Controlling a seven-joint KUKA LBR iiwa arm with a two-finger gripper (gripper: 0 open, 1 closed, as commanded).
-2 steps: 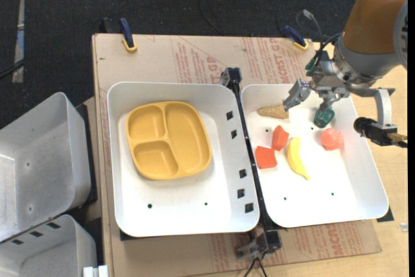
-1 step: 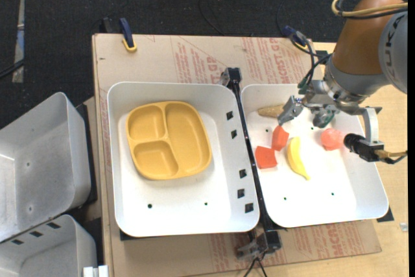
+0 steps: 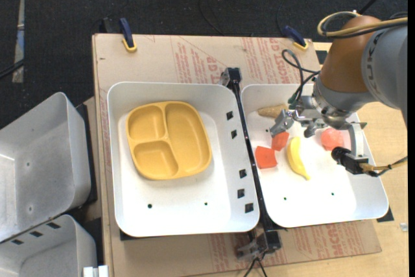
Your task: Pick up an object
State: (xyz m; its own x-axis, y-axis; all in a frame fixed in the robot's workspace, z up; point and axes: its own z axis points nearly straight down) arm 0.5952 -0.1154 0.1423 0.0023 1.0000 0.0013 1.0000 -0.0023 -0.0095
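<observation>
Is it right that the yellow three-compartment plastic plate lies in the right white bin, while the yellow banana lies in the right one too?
Not quite. The camera view shows the yellow three-compartment plastic plate in the left white bin; the yellow banana does lie in the right white bin.

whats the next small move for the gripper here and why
Probably a short straight descent. The gripper hangs in the right bin just above the banana, with red pieces close on its left, and nothing shows between the fingers yet, so lowering onto the banana looks like the nearest grasp.
</observation>
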